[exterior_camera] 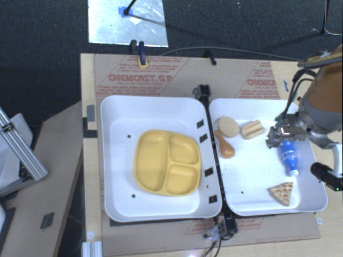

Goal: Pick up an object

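Camera view: gripper (281, 134) low in the right bin (252, 202), at the cap end of the blue bottle (289, 157); bottle lies flat on the bin floor. Finger state: cannot tell. Judged: nothing lifted yet, grasp and raise remain.

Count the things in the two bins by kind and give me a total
Yellow divided tray: 1
Blue bottle: 1
Chicken drumstick: 1
Round bun: 1
Bread roll: 1
Pizza slice: 1
Total: 6
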Available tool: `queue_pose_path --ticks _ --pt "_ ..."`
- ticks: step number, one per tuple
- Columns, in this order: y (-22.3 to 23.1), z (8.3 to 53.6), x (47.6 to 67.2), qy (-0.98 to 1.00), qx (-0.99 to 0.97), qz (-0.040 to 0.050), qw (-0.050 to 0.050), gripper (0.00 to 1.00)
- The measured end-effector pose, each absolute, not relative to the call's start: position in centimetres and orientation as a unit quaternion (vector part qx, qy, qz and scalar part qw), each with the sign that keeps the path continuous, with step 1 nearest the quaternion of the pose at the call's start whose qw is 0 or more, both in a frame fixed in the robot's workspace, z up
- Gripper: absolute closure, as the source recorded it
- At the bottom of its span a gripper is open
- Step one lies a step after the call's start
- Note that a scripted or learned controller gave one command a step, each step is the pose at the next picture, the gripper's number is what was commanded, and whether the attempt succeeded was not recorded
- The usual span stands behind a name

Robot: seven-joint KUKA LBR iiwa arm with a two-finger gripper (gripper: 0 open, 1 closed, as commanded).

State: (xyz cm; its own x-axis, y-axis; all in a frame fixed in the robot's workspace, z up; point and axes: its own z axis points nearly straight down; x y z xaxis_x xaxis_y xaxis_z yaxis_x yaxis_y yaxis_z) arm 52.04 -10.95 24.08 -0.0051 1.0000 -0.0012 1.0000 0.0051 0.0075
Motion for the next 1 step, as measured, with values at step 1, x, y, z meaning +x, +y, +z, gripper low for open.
queue_pose_path --ticks 1 --pt "-6.12 24.8 52.4 0.71 0.704 0.0016 0.001 1.0"
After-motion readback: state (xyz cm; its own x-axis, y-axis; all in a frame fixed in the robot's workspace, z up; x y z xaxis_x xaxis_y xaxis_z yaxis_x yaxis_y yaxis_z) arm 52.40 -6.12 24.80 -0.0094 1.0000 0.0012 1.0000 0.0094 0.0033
